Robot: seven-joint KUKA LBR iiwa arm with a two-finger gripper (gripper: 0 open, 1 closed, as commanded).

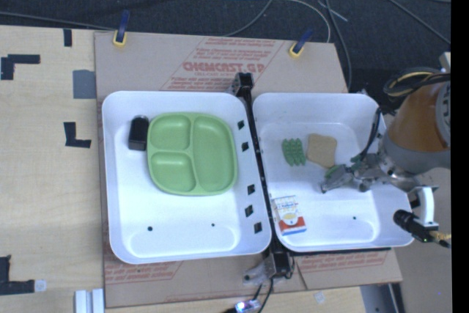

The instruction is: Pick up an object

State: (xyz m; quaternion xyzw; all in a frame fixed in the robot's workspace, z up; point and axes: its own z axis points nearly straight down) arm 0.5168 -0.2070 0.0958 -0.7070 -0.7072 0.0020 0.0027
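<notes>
My gripper [333,178] reaches in from the right and hangs low over the right bin [344,110], its grey fingers pointing left. A tan square piece [322,149] lies just above and left of the fingertips. Beside it, further left, sits a small green ridged object [293,152]. A small white carton with red and orange print [288,214] lies near the right bin's front left corner. Nothing shows between the fingers. In the left bin [124,179] rest a green divided plate [193,154] and a small black block [138,133].
The two bins meet at a black-clipped divider [253,157]. The arm's orange band and grey wrist [418,128] overhang the right bin's right wall. Cables trail across the dark floor behind the bench.
</notes>
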